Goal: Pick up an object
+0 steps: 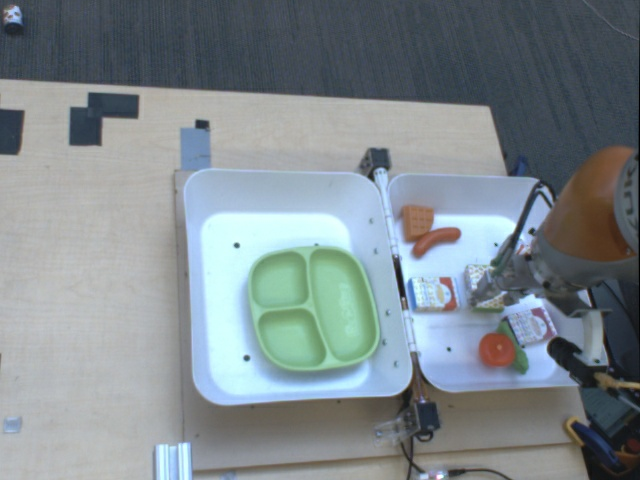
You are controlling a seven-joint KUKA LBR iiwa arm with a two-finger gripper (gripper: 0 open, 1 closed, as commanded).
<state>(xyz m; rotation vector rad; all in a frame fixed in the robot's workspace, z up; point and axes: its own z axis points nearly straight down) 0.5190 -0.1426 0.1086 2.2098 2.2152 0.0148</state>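
Carton (432, 294) lies beside the end effector (488, 290), whose grip I cannot tell.

1. I count two white bins, the left bin (200, 268) and the right bin (450, 193), side by side.
2. One green plate (313, 308) with three compartments lies in the left bin.
3. One sausage (437, 239) lies in the right bin.
4. One orange cracker (418, 218) lies beside it.
5. One small carton (432, 293).
6. One tomato (496, 350) with a green leaf.
7. One flat packet (529, 325) with a red and white label.
8. One crumpled wrapper (483, 278) sits by my gripper (490, 288), of which I have one.
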